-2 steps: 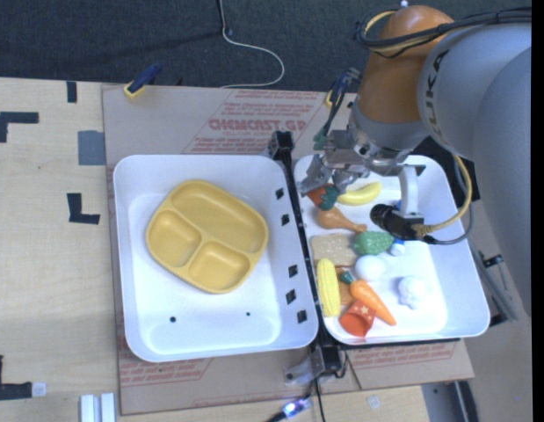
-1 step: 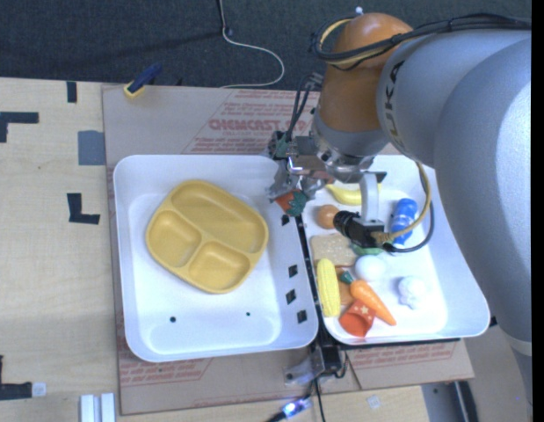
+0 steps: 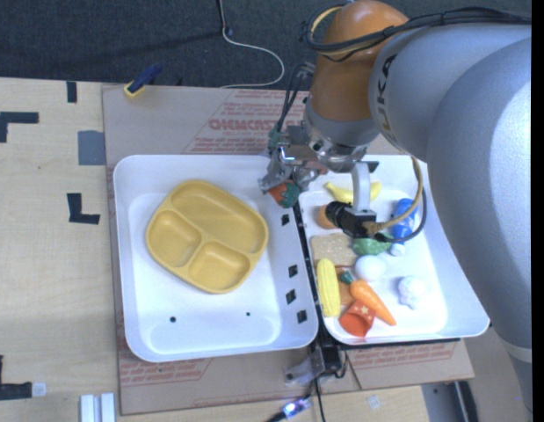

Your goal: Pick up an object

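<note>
Two shallow white bins sit side by side on the bench [image 3: 43, 262], on a sheet of brown cardboard [image 3: 179, 121]. Left bin [image 3: 140, 323]: one yellow divided plate [image 3: 206, 236], three compartments, lying flat in the upper middle of the bin; the floor below it is bare white with a couple of dark specks. Right bin [image 3: 456, 310]: a crowd of small toy foods. Corn cob [image 3: 327, 287] lies lengthwise just beside the inner wall; a carrot [image 3: 372, 299] lies slanted next to it, with a red piece [image 3: 355, 323] touching at its lower end. A tan cracker-like square [image 3: 333, 250] sits above the corn. A white lump [image 3: 371, 266] and a small white object [image 3: 409, 290] lie toward the middle; a blue item [image 3: 403, 211] is near the far side, a yellow piece [image 3: 342, 191] at the top, partly hidden by the arm. The grey arm [image 3: 469, 130] with its orange band [image 3: 355, 38] comes in from the right. The hand [image 3: 286, 183] is low over the divide between the bins, at their upper end. Something small and reddish shows at its tip, too blurred to identify; cannot tell whether the hand is released or clenched. A blue-and-yellow object [image 3: 141, 79] lies on the bench's far edge.
</note>
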Robot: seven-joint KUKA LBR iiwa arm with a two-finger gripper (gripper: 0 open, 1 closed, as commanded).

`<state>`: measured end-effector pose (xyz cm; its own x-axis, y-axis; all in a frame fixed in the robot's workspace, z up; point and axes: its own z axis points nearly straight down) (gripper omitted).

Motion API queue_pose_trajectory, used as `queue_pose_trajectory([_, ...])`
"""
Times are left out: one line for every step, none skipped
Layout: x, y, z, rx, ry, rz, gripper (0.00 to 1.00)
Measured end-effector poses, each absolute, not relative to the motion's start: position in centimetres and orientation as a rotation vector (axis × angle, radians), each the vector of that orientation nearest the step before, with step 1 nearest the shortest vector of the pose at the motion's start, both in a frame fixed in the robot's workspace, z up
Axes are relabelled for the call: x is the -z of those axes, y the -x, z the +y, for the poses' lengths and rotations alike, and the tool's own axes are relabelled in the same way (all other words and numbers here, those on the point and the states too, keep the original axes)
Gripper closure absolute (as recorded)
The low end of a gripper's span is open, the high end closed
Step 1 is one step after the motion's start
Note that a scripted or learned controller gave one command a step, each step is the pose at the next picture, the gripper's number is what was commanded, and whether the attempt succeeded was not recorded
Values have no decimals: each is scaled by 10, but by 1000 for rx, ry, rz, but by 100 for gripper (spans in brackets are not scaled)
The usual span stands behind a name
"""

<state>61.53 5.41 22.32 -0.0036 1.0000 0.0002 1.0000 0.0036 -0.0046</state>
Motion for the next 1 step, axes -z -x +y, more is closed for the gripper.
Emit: queue_pose_trajectory([-219,-602,51,-9,2218,-2219,100])
